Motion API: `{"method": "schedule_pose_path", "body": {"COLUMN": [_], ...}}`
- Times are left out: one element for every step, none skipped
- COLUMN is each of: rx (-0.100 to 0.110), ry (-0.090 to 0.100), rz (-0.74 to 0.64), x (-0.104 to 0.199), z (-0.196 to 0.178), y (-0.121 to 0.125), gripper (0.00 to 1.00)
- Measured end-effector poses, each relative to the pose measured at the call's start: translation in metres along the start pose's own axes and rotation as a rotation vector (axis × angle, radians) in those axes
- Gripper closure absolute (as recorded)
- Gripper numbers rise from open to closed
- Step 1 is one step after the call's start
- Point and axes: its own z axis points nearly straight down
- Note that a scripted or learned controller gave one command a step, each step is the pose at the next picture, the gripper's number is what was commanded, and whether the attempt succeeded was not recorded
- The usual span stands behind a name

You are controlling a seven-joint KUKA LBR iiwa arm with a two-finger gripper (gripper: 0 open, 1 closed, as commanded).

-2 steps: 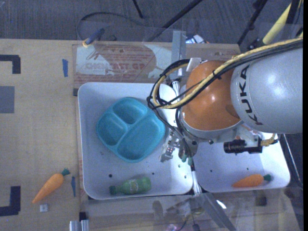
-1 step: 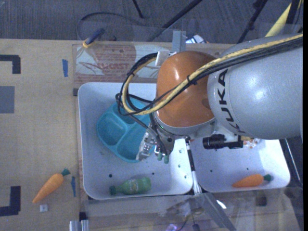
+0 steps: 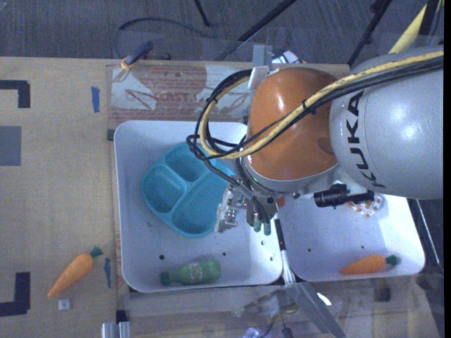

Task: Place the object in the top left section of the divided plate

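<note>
The blue divided plate (image 3: 180,192) lies in the left bin (image 3: 130,189), toward its far and middle part, turned at a slant so that its three sections face up; nothing can be seen lying in any of them. Which thing is meant to go onto the plate is not plain from this view. A green bottle (image 3: 190,272) lies on its side on the near floor of the same bin, well apart from the plate. One carrot (image 3: 70,273) rests outside the bins on the bench (image 3: 49,189), near the left bin's near left corner, and a second carrot (image 3: 368,264) lies in the right bin (image 3: 352,259) toward its near edge. Some small orange and white thing (image 3: 366,204) shows partly at the right bin's far side, half hidden under the arm, too covered to name. The arm (image 3: 394,132) comes in from the right, its big grey body and orange band (image 3: 292,125) filling the middle, with yellow and black cables (image 3: 211,129) looping over the band. The wrist points steeply down, and the gripper (image 3: 245,215) hangs just beside the plate's right edge, over the left bin near the wall between the two bins. Its fingers (image 3: 229,217) are seen from above and crowded by the wrist, so I cannot tell whether they are apart or together, and nothing is visible between them.
</note>
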Motion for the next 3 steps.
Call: {"method": "schedule_pose_path", "body": {"rx": [0.000, 0.001, -0.001], "ry": [0.001, 0.002, 0.002], "rz": [0.063, -0.013, -0.145], "x": [0.001, -0.007, 0.009], "z": [-0.138, -0.038, 0.006], "y": [0.005, -0.028, 0.073], "gripper": [1.00, 1.00, 1.00]}}
